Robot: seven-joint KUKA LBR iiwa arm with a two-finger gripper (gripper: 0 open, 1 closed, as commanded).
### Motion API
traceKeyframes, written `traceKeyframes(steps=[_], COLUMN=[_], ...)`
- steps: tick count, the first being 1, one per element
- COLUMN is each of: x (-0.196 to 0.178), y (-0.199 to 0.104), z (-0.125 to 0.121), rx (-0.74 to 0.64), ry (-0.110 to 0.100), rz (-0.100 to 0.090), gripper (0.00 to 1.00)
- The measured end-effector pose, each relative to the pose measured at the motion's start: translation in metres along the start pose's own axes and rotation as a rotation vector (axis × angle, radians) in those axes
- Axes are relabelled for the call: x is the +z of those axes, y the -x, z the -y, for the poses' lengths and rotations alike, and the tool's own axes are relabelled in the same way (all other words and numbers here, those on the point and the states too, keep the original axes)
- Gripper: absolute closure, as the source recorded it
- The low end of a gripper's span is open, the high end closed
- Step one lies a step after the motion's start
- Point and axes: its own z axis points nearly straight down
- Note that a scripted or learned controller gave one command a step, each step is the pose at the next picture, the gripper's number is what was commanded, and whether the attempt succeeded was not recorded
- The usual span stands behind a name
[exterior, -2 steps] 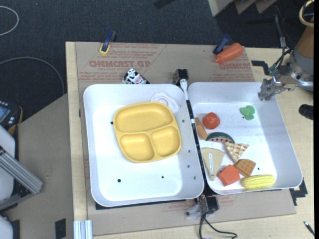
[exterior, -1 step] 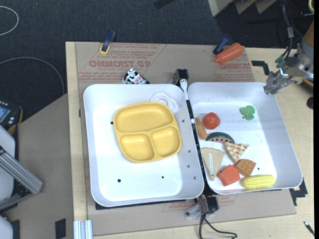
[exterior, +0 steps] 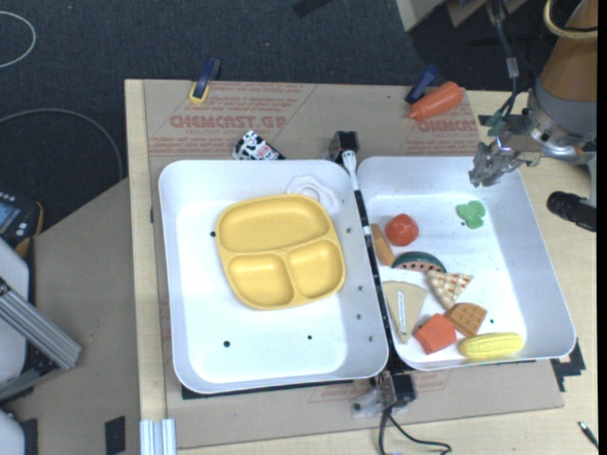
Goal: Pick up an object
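Bench [exterior: 285,112]: we see a brown board with red lettering, carrying two white bins side by side.
Left bin [exterior: 190,339]: we find a yellow tray [exterior: 280,250] with three compartments in it, and a white ring [exterior: 318,192] touching the tray's far edge.
Right bin [exterior: 536,282]: we count the small toy foods here, mostly toward its near half.
Arm [exterior: 569,74]: we see it reaching in from the right, over the right bin's far right corner.
End effector [exterior: 490,171]: we see it above the bin's far rim, holding nothing; we cannot tell how its fingers stand.
Corn [exterior: 490,346]: yellow, lying at the near right, just beside a red block [exterior: 436,333] and a waffle [exterior: 467,318].
Cheese wedge [exterior: 405,308]: pale, left of the red block.
Pizza slice [exterior: 448,283]: between a green-rimmed slice [exterior: 415,261] and the waffle.
Tomato [exterior: 402,228]: red, near the bin's left wall, beside a hot dog [exterior: 381,245].
Green piece [exterior: 471,214]: alone, nearest the end effector, apart from it.
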Motion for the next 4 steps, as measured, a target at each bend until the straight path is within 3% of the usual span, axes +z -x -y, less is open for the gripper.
traceKeyframes(steps=[4], x=[-0.012], y=[-0.197], z=[0.059], rx=[-0.002], ry=[0.0], rz=[-0.001], gripper=[1.0])
